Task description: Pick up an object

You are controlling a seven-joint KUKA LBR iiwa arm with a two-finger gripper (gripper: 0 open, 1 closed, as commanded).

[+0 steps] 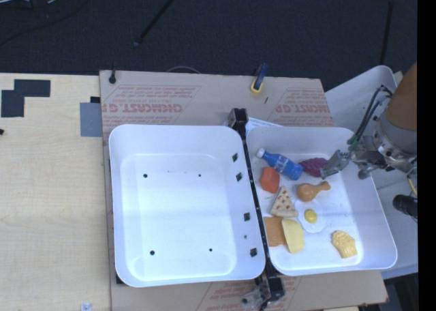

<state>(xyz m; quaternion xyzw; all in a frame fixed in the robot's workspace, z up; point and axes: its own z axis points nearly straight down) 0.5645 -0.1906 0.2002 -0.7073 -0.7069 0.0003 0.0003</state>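
1. Reference item: the right bin (381, 252), one of two shallow white bins on the bench (48, 194). All positions below are given relative to it.

2. Contents of the right bin, near to far:
- A yellow ridged toy (345, 243) lies by the near right corner.
- A yellow wedge (293, 234) and an orange block (274, 230) lie side by side, touching, by the near left wall.
- A toy fried egg (311, 218) lies near the middle of the floor.
- A toy pizza slice (283, 202) lies left of centre, just beyond the orange block.
- A toy drumstick (312, 190) lies at centre, its thin end pointing towards the right wall.
- A red toy (270, 180) lies against the left wall.
- A purple toy (314, 165) and a blue bottle (281, 164) lie along the far side; the bottle's white cap points to the far left corner.

3. The hand (350, 166) is over the far right part of the right bin, just beyond the thin end of the drumstick and beside the purple toy. Its fingers are spread apart, with nothing between them.

4. The left bin (122, 166) adjoins the left wall of the right bin.

5. A cardboard sheet (170, 101) extends beyond the far wall of the right bin.
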